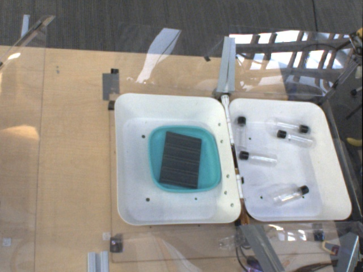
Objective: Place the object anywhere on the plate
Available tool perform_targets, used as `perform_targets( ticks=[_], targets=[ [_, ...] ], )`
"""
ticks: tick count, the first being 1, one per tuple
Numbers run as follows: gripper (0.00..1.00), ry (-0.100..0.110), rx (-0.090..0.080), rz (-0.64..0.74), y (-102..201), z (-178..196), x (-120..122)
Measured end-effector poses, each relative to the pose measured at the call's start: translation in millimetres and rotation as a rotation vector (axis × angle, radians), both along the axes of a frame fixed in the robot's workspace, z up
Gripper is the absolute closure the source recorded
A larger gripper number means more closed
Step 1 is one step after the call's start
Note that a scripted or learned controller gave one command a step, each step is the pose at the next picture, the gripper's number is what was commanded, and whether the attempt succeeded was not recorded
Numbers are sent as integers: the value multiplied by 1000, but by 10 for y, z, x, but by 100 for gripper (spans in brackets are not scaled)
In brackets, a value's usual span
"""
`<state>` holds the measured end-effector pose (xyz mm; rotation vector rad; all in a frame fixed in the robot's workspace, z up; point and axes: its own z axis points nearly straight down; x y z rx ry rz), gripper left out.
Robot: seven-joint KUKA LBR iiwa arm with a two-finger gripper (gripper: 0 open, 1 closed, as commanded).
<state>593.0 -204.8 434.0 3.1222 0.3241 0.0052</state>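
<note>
- I see the dark ribbed block (181,160) lying flat inside the teal plate (211,169), which sits in the left bin (129,152); to my eye the placement looks done already.
- I can't tell what state the hand is in, so I wouldn't trust any reading of its grip.
- Right of the plate, the other bin (334,174) holds what I take to be four clear, black-capped tubes (289,134); they're small and faint.
- My worry: another programmed pick could drag the block off the plate, or nudge a tube rolling.
</note>
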Motion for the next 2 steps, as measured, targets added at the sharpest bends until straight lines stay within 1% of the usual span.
perform_targets(
  ticks=[1,2],
  targets=[
    [0,1,0,-1,-1,-6,-57],
    [0,-1,0,2,269,-8,451]
  ],
)
